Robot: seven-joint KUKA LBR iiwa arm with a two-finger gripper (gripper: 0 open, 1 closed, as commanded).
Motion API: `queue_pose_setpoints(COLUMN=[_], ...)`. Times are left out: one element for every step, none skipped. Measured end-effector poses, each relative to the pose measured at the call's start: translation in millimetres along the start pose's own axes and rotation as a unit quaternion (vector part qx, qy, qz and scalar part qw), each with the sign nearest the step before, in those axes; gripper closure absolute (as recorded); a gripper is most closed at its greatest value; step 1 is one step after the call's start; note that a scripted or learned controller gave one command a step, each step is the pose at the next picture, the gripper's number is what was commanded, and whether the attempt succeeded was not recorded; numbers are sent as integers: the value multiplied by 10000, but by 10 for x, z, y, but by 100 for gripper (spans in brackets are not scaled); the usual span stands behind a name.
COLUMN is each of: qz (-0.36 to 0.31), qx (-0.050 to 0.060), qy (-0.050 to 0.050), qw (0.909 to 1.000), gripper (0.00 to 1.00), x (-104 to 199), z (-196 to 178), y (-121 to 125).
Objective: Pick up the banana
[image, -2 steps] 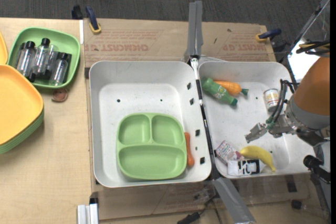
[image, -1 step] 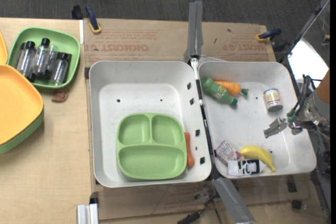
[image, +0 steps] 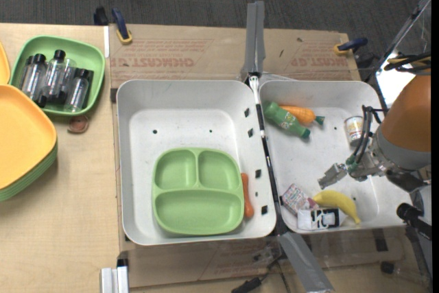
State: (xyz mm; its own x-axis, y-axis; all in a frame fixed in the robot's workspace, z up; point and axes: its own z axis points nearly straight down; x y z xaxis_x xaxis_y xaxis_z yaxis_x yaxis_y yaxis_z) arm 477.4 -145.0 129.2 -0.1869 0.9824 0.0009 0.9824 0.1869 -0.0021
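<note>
the banana [image: 337,202] is small, bright yellow and gently curved, with a darker tip at its lower right end. it lies in the right bin [image: 302,96], near that bin's front wall. touching the banana's lower left side is a black and white packet [image: 321,219], and just to the banana's left lies a pink and white wrapper [image: 295,197]. the gripper [image: 337,173] hangs just above and slightly left of the banana, apart from it, its fingers spread and with nothing between them. well behind the banana lie a green bottle [image: 286,119] and a carrot [image: 302,113], and a small tin [image: 354,127] stands behind the gripper.
</note>
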Motion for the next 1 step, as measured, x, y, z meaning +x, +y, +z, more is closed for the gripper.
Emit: queue_pose_setpoints(qz=[-113], qx=[-8], qy=[-7], qw=[9999], gripper=[0], x=[-570], z=[-162], y=[-108])
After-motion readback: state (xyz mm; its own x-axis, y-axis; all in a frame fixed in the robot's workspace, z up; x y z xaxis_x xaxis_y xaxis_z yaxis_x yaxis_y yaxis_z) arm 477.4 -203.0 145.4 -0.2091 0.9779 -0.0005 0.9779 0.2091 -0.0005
